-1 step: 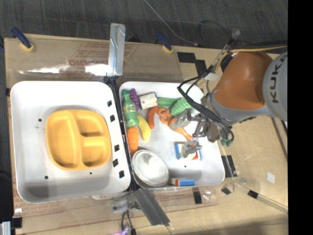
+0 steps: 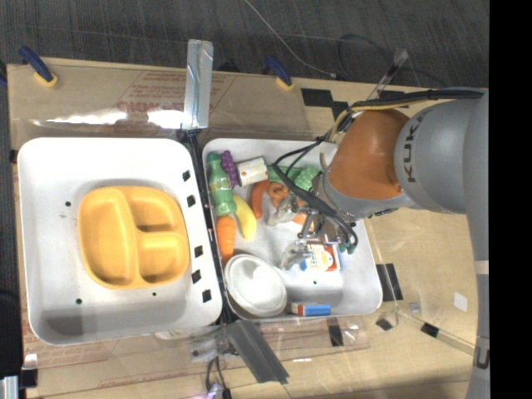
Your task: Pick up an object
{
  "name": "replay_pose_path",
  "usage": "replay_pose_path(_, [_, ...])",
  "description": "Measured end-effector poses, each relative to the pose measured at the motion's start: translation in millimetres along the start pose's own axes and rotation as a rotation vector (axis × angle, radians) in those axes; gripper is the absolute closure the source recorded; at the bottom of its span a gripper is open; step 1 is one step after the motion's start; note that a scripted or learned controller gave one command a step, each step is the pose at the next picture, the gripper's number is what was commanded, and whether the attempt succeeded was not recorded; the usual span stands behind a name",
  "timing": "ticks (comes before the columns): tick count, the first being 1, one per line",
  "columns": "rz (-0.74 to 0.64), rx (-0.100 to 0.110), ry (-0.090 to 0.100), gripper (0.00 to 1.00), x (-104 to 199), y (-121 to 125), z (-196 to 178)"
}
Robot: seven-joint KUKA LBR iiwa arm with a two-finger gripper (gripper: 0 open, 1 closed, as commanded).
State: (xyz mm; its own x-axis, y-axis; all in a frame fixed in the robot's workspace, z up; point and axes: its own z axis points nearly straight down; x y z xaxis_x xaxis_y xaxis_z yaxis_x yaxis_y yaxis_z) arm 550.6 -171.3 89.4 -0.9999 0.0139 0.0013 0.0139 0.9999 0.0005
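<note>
- Pincer point(image 2: 309, 243) hangs low inside the right bin point(image 2: 359, 285), its dark fingers pointing toward 7 o'clock; whether they are spread or closed I cannot tell, and nothing shows between them.
- Nearest thing to take is a small red-and-white carton point(image 2: 326, 259), lying just beside the fingertips at about 4 o'clock, partly under the cabling; its long axis is hard to read.
- Other candidates in that bin: a banana point(image 2: 244, 217) at 9 o'clock from the pincer, running roughly 11 to 5; a carrot point(image 2: 226, 236) beside it, running 12 to 6; a white bowl point(image 2: 255, 285) at 7 o'clock; a small blue-and-orange tube point(image 2: 310, 310) at 6 o'clock by the rim.
- Green items sit along the bin's 10 o'clock side, too jumbled to name.
- Left bin point(image 2: 41, 248) holds a yellow divided tray point(image 2: 133, 235), well apart from the arm point(image 2: 432, 160).
- My judgement: the carton needs only a short shift and descent.
</note>
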Motion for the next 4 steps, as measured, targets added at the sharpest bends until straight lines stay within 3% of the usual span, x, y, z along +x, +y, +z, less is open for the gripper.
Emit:
replay_pose_path(1, [0.133, 0.000, 0.000, 0.00, -36, 3, -16])
replay_pose_path(2, [0.205, 0.000, 0.001, 0.00, -36, 43, 0])
replay_pose_path(3, [0.317, 0.000, 0.002, 0.00, 32, 35, 1])
replay_pose_path(4, [0.492, 0.001, 0.001, 0.00, 20, 59, 1])
